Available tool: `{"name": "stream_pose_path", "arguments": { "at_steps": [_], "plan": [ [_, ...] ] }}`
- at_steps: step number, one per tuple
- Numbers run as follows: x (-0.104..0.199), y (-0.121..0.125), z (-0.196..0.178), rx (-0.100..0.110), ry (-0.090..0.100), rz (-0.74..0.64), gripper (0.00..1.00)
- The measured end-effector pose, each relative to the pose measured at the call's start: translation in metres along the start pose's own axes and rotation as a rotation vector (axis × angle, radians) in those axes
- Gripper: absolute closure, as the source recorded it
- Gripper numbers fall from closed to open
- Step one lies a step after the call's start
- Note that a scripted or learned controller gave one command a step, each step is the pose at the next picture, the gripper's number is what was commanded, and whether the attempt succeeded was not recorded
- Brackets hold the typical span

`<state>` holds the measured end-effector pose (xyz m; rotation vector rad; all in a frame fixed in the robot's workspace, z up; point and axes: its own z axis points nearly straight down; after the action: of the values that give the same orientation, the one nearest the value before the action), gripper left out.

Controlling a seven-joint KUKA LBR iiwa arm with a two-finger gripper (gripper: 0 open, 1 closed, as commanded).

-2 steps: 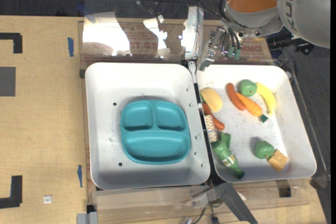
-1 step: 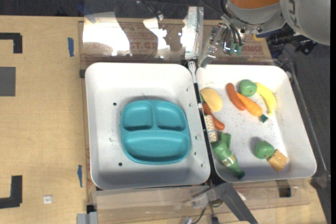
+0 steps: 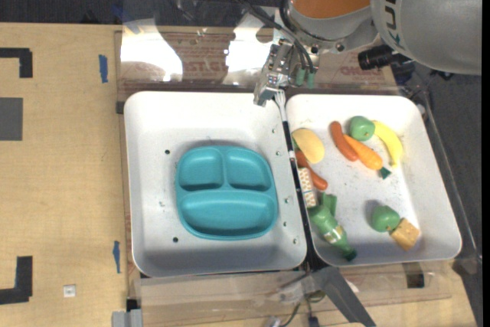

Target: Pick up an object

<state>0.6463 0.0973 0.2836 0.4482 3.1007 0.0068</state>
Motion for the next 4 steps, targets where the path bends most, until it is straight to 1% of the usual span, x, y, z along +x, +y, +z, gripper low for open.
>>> {"name": "stream_pose_path", "arguments": {
  "at_steps": [1,2,3,4],
  "plan": [
    [-0.004,-0.041,-0.091,0.001,-0.005,-0.186,1.00],
    [0.008,-0.001,-0.031,0.003,0.009,-0.155,1.00],
    [0.032,0.077,-0.015,0.001,0.006,-0.077,1.00],
    [0.029,0.128,0.000,0.002,0.005,-0.001,1.00]
  ]
}}
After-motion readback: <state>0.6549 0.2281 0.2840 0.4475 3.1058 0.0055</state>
